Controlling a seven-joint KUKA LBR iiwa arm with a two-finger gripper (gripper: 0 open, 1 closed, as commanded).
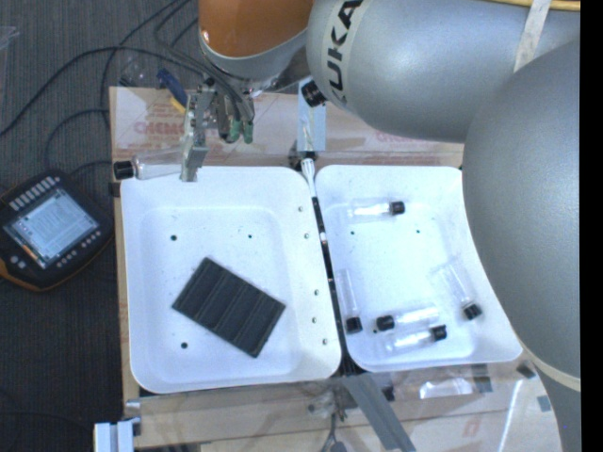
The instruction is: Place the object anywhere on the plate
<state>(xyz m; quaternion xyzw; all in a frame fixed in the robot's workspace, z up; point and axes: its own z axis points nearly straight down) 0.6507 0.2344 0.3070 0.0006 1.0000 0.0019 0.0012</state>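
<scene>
A dark ribbed plate (228,306) lies flat in the left bin (151,365), toward its front. My gripper (194,166) hangs over the back left corner of that bin, well behind the plate. A clear tube with a black cap (151,169) sticks out level to the left from between the fingertips, so the gripper is shut on it. The cap end reaches the bin's left rim. The tube is apart from the plate.
The right bin (490,347) holds several more clear tubes with black caps (377,209), most near its front. A handheld controller (49,229) lies left of the bench. Cables run behind the bins. The arm's large grey body covers the right side.
</scene>
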